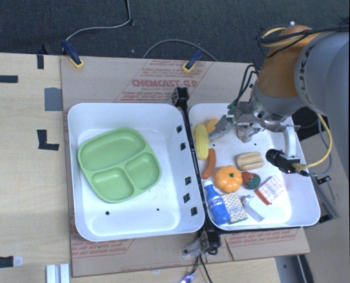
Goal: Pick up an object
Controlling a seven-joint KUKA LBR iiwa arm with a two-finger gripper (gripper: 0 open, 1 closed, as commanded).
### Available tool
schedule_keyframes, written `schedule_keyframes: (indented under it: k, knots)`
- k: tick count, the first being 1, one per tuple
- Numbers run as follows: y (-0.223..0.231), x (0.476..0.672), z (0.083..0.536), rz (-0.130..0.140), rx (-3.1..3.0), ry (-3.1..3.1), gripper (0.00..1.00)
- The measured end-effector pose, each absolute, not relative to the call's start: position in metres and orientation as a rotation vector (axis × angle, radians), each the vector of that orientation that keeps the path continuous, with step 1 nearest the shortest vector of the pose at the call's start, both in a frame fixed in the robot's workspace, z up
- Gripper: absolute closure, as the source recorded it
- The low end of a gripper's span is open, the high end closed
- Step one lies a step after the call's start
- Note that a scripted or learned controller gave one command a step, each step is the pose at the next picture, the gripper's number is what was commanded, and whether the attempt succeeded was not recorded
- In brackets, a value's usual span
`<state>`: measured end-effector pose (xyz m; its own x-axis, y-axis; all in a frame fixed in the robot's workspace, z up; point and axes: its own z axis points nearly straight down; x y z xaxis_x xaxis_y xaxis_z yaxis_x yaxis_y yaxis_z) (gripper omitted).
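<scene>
Gripper [241, 128] hangs over the right bin's [304, 208] far edge, nothing visibly in it; can't tell its state. Below it: corn [201, 141] and sausage [208, 164] along the left wall, bread roll [249, 160] mid-bin, orange pumpkin [228, 179], blue bottle [216, 203] near front-left corner. Green divided plate [119, 164] in left bin [86, 217].

- The bench [21, 175] has a pale wood-grain top with a few dark tape marks at its left.
- A brown cardboard sheet [163, 81] with red print lies on it, clipped at the far edge.
- Two shallow white bins sit side by side on the cardboard: the left bin [92, 217] and the right bin [304, 211], their inner rims touching.
</scene>
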<state>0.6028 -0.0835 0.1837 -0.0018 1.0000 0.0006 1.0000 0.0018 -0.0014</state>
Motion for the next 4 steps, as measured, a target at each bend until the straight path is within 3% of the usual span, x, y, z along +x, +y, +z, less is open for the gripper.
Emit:
schedule_keyframes:
  k: [1,2,3,4]
  knots:
    - [-0.1,0.587,0.087,0.0,-2.221,-2.222,0.0]
    - [-0.115,0.564,0.087,-0.006,-2.224,-2.228,0.0]
    - [-0.106,0.667,0.085,0.01,-2.215,-2.221,0.0]
    - [-0.109,0.636,0.086,0.0,-2.222,-2.225,0.0]
